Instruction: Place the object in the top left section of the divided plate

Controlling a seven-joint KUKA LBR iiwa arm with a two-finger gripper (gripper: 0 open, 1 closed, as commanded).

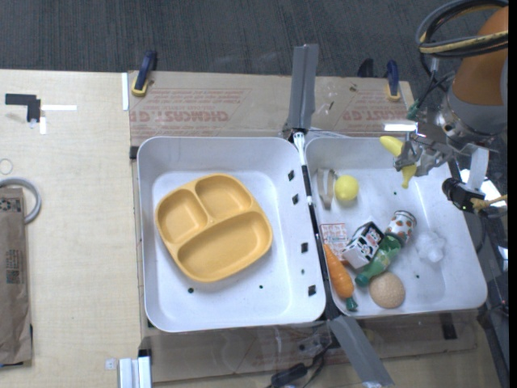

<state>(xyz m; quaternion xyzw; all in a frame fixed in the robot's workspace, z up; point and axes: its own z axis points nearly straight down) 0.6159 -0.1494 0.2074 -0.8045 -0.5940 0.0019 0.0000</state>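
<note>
I log the yellow divided plate (214, 226) waiting in the left bin (153, 297), and the claw (409, 162) over the right bin's (460, 293) two o'clock corner, apparently pinching a yellow banana (393, 145), though I cannot tell its grip for certain.

A light wooden table (65, 217) carries two shallow white bins side by side. In the right bin (452, 293) lie a yellow ball (346, 187), a carrot (339, 275), a small black-and-white carton (363, 244), a green bottle (378, 262), a small can (401, 224) and a tan round ball (387, 290). Cardboard (218, 107) lines the table behind the bins, held by blue clamps (145, 73). A brown paper bag (14, 277) lies at the table's left edge.
</note>
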